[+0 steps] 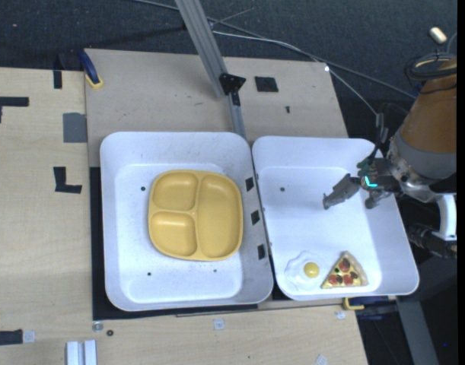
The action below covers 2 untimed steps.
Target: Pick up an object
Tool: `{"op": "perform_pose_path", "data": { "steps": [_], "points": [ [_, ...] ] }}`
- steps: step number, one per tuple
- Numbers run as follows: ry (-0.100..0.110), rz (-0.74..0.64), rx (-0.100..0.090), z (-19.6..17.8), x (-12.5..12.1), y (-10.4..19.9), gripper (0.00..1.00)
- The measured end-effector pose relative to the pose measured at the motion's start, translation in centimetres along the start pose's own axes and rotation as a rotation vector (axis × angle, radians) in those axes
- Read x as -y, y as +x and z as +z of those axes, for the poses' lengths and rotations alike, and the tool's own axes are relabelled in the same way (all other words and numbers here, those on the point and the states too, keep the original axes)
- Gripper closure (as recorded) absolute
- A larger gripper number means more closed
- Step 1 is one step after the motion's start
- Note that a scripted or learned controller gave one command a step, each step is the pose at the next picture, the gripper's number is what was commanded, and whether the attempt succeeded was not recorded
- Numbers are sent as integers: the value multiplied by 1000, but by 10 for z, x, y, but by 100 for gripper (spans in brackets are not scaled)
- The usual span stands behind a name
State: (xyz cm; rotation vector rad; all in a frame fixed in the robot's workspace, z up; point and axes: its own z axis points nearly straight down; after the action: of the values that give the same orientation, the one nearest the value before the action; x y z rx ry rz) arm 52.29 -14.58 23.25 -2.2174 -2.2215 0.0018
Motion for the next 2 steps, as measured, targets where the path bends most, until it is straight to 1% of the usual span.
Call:
{"op": "perform_pose_path", "data": {
  "steps": [1, 2],
  "points": [
    [-1, 0, 0, 0, 0, 0, 0],
    [4, 1, 0, 52, 4, 10, 0]
  ]
}}
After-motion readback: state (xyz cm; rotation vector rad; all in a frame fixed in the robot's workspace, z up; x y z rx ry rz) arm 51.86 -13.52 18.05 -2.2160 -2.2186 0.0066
